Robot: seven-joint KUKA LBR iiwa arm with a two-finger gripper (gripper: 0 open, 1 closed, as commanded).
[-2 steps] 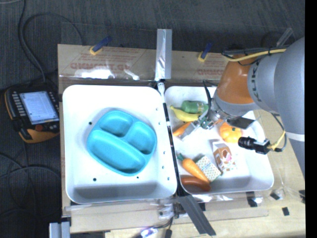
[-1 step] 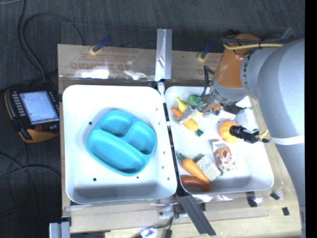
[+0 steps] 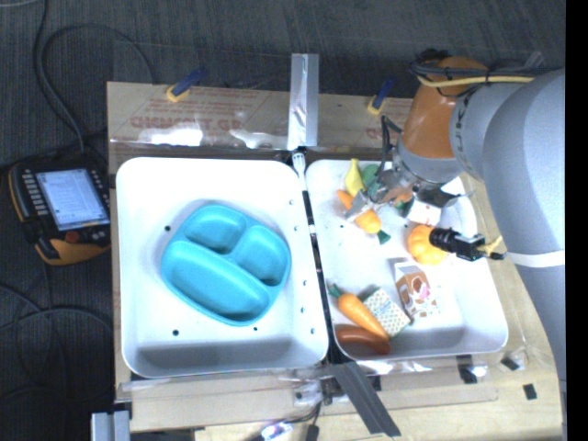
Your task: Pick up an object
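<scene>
End effector (image 3: 393, 184) is down at the far end of the right bin (image 3: 478, 333), in the clutter by the banana (image 3: 353, 176). Can't tell whether it's open, closed or gripping: the wrist and small toys mask the tip from this angle.

Nothing visibly lifted, so I'd call the pick not yet made. Candidates all sit in the right bin:
- small orange piece (image 3: 368, 220), just beside the tip
- orange (image 3: 420, 243), nearer the middle
- carton (image 3: 415, 292), lying flat
- carrot (image 3: 357, 311) and hotdog (image 3: 362, 337), near end, touching

Left bin (image 3: 138, 338) holds a blue tray (image 3: 226, 261); not where the arm is working.

Advice: the far-end cluster is tight, so a grasp there risks pinching two items or nudging one away. Centre on a single item, come straight down, close fully before lifting. The orange looks the cleanest target, with open floor around it. Lift vertically, clear of the bin wall.
</scene>
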